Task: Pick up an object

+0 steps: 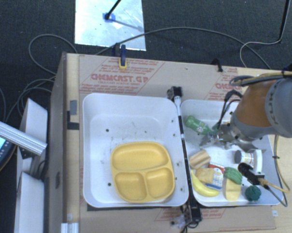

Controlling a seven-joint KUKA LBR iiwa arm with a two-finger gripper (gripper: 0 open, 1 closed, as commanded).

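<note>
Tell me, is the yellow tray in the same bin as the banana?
No, the yellow tray lies in the left bin, while the banana lies in the right bin.

The grey arm (282, 102) enters from the right edge of the frame, in its upper-right part, and slants down toward the centre right. A broad orange band (252, 106) wraps it just above the wrist, with dark cables looping along its left side. Below the band the wrist narrows into the gripper (217, 136), which points left and slightly down, at mid-height in the right half of the frame. Its metal tip is small and blurred.
</note>
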